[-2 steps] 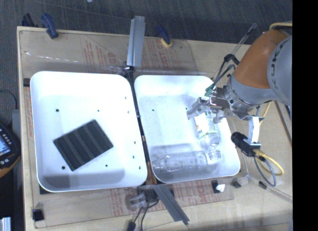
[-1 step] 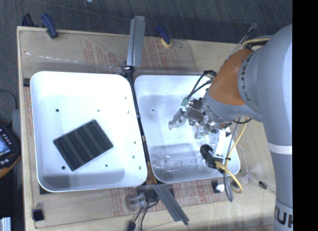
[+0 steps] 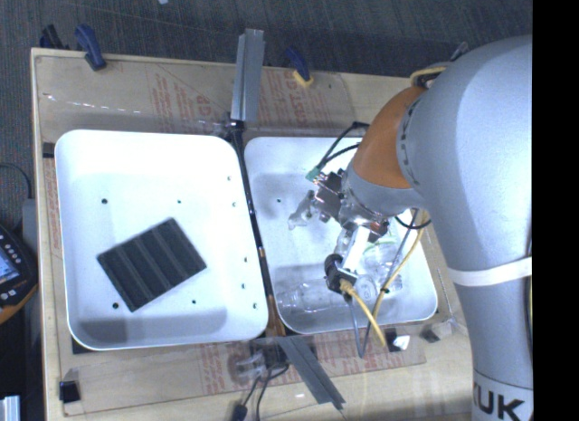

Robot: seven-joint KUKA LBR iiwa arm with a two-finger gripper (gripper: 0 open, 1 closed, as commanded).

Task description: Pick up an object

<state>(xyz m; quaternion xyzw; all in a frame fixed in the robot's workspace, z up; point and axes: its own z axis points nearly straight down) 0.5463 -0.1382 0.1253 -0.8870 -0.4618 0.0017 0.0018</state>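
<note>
Lying flat, ribbed black rectangular slab [image 3: 151,263]

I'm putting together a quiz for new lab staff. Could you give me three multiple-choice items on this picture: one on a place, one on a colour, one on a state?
1. Where is the black ribbed pad?
A. in the bin at the view's left
B. in the bin at the view's right
C. on the bench outside the bins

2. What colour is the band above the wrist of the arm?
A. blue
B. orange
C. green

3. How does the pad sit?
A. on edge against a wall
B. lifted by the arm
C. flat on the bin floor

Answers: 1 A, white walls surround it; 2 B, it shows orange against grey; 3 C, its whole ribbed face shows, apart from the arm.
</note>
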